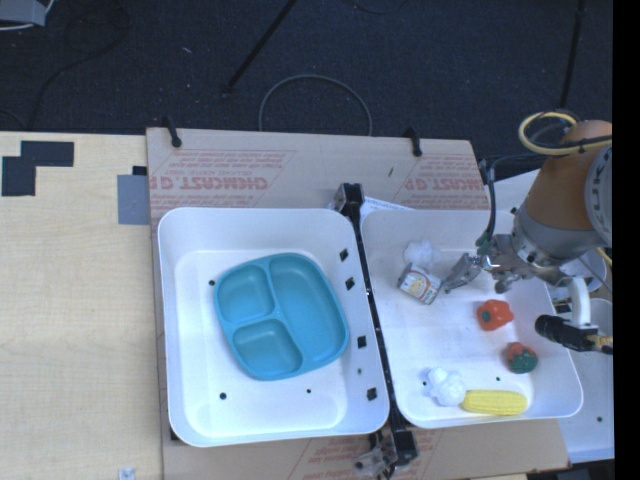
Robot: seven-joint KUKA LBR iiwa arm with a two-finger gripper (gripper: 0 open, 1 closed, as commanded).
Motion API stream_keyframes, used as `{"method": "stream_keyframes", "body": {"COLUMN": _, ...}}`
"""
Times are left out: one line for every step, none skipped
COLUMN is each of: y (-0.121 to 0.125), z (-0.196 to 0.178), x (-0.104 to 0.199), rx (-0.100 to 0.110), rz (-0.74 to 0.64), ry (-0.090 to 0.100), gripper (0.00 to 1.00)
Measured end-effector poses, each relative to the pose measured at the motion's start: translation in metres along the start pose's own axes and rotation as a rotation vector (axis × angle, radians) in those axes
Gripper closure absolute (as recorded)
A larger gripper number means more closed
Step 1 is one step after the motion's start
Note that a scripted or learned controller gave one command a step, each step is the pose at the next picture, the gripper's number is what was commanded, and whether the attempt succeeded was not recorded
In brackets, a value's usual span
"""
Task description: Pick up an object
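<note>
My gripper (476, 280) hangs over the right bin (400, 230), near its middle right, on the grey arm with the orange band (562, 183). Its fingers stand apart, open, with nothing between them. A small tin with a label (419, 285) lies just left of the left fingertip, with a crumpled white piece (418, 253) above it. An orange-red pepper (494, 314) sits just below the right fingertip. Further toward the front lie a red and green fruit (520, 357), a white lumpy toy (443, 385) and a yellow corn cob (494, 402).
The left bin (190, 268) holds a blue divided plate (281, 314). A black divider rail (363, 308) runs between the bins. Cardboard (300, 173) lies under both bins. A black part with a cable (568, 333) juts over the right bin's right rim.
</note>
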State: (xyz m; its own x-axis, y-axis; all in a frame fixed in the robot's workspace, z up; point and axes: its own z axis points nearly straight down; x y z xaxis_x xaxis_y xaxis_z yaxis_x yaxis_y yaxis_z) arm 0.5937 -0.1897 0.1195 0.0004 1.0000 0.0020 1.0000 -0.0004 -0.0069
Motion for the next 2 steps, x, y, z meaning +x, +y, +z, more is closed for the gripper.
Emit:
{"method": "stream_keyframes", "body": {"y": 0.000, "z": 0.034, "x": 0.001, "rx": -0.002, "rz": 0.001, "ry": 0.000, "gripper": 0.00}}
{"method": "stream_keyframes", "body": {"y": 0.000, "z": 0.022, "x": 0.001, "rx": -0.004, "rz": 0.003, "ry": -0.001, "gripper": 1.00}}
